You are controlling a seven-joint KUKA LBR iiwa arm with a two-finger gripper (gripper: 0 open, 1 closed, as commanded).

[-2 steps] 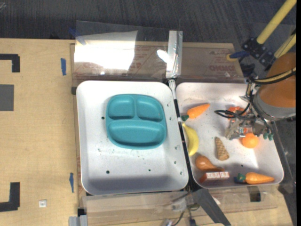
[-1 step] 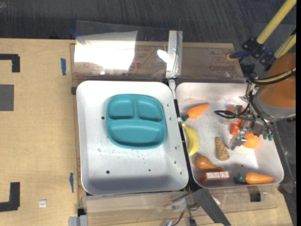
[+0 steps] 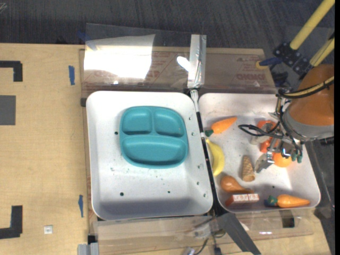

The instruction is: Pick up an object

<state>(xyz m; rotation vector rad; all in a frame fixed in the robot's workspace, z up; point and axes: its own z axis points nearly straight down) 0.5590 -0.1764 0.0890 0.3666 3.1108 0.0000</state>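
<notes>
Though you cannot tell the end effector's (image 3: 273, 155) spread, take the light, slick orange ball (image 3: 283, 160) at its three o'clock across the middle.

The bench (image 3: 37, 142) has a pale wooden top with black corner marks and bits of blue tape along its left part. Two shallow white bins sit directly on it, touching side by side: the left bin (image 3: 101, 195) and the right bin (image 3: 308, 187). Behind them lies a clear plastic sheet (image 3: 119, 60).
</notes>
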